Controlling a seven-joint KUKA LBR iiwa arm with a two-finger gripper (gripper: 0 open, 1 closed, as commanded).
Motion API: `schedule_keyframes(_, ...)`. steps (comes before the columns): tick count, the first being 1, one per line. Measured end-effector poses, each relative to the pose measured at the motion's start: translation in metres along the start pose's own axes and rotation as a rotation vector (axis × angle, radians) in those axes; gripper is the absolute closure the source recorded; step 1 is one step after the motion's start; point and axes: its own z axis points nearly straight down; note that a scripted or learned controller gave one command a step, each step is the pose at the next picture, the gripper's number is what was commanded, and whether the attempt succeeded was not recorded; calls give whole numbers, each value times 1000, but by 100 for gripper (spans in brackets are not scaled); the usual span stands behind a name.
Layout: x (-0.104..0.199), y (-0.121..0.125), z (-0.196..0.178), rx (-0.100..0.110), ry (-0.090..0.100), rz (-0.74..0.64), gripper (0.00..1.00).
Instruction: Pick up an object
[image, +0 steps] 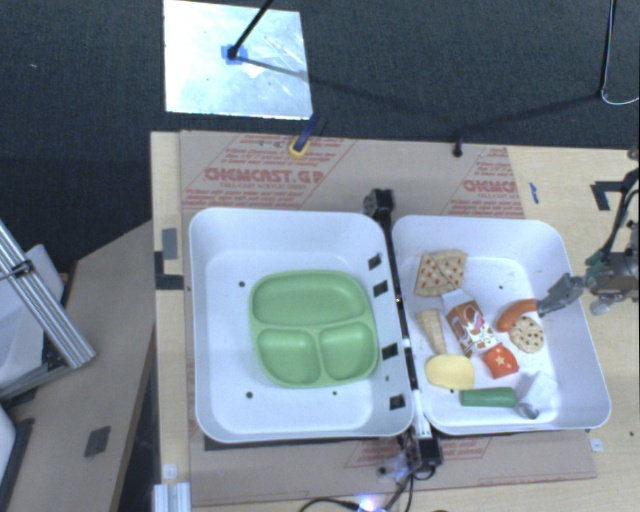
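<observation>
Toy food pieces lie clustered in right bin (575, 262): waffle (440, 271), sausage (517, 313), cookie (527, 335), lemon (450, 372), green pepper (488, 397). Green tray (308, 328) in left bin (215, 250). End effector (556, 295) at right bin's rim, just beside sausage; finger state cannot tell. Step: approach. Next: descend onto sausage, close, lift.

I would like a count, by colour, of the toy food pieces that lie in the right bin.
Tan or beige: 3 (waffle, cone, cookie)
Red or orange: 3 (packet, sausage, red piece)
Yellow: 1 (lemon)
Green: 1 (green vegetable)
Total: 8
</observation>
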Motion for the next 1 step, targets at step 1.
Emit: schedule_keyframes(1, 0, 2, -5, -10, -3, -3, 0)
